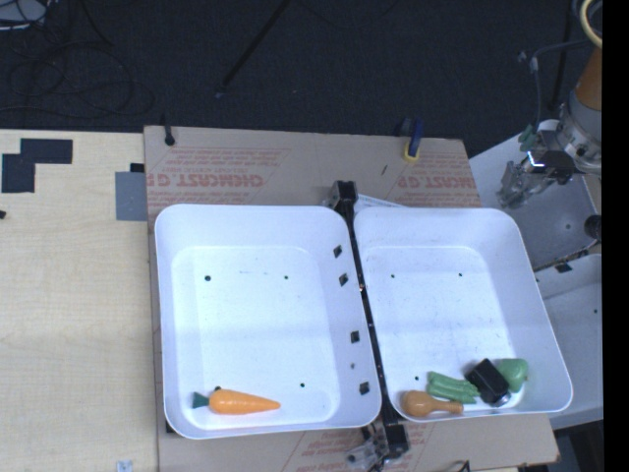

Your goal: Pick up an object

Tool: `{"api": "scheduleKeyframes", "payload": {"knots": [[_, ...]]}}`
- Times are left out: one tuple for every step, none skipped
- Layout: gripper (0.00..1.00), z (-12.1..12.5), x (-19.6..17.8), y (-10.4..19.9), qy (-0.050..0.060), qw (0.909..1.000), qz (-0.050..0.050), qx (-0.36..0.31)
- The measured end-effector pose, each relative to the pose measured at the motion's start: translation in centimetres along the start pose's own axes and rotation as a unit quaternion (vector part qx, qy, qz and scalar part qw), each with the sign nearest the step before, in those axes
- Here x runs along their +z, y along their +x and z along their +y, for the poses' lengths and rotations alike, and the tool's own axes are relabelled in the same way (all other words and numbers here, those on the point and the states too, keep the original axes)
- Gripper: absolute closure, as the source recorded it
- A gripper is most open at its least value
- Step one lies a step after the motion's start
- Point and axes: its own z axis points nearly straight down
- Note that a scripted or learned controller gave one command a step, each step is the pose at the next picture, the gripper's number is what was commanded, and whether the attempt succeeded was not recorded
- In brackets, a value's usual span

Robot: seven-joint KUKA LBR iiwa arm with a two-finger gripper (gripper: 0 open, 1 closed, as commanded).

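Observation:
An orange carrot [244,401] with a green top lies at the front left corner of the left bin [177,264]. Huddled in the front right corner of the right bin [521,254] are a tan gourd-shaped toy [429,404], a green pod [450,386], a black block [488,381] and a green rounded piece [513,370]. My gripper [519,180] hangs at the far right, outside and beyond the right bin's back right corner, well away from every object. Nothing is seen in it.
The two bins sit side by side on a cardboard sheet [295,165], joined by a black divider strip [354,293]. A blue-and-yellow clamp [413,141] stands at the cardboard's back edge. A wooden bench top [69,293] stretches to the left.

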Motion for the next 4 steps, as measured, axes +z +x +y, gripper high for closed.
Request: {"api": "scheduleKeyframes", "payload": {"knots": [[1.00, -3.4, -4.3, -1.9, -0.003, 1.0000, 0.000, 0.000], [1.00, 0.1, 0.2, -1.6, -0.001, 1.0000, 0.000, -0.003], [1.00, -1.9, -5.9, 2.7, -0.003, 1.0000, 0.001, -0.002], [1.00, -3.0, -5.1, -1.6, 0.000, 1.0000, 0.000, 0.001]]}}
